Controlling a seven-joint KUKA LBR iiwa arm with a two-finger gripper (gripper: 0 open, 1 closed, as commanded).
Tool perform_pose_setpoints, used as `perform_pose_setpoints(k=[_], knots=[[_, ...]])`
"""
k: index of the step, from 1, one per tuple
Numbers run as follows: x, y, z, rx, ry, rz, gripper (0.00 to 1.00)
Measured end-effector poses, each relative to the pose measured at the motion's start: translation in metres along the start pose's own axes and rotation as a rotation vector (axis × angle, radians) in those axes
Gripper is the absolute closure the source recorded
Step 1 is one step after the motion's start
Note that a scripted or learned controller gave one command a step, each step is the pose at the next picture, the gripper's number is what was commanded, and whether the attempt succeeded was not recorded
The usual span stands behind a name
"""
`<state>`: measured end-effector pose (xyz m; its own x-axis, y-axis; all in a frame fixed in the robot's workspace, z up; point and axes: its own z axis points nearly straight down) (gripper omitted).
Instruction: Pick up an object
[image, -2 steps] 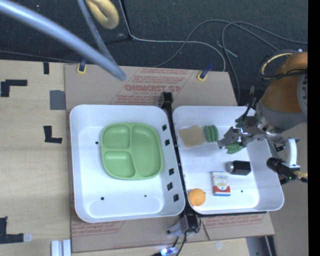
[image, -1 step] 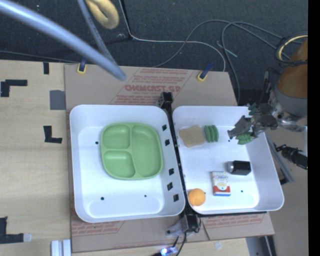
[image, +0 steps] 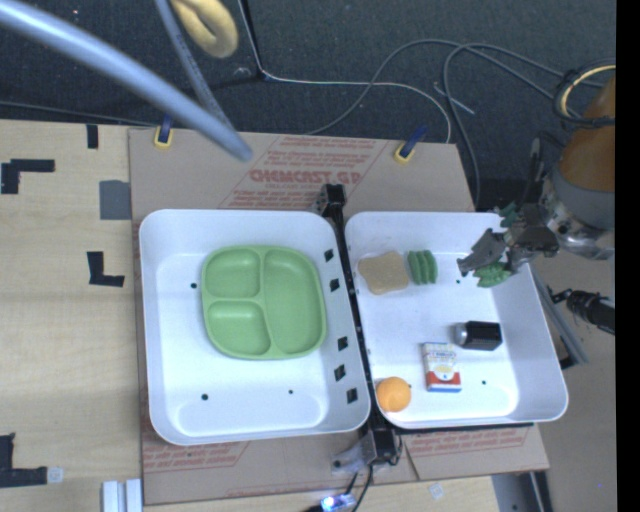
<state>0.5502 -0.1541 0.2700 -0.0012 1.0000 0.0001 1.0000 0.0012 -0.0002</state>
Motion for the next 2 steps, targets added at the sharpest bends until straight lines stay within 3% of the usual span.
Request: perform_pose_setpoints(k=[2], knots=[[0.099, 0.024, -0.001, 0.001, 0.0, -0.004, 1.0]])
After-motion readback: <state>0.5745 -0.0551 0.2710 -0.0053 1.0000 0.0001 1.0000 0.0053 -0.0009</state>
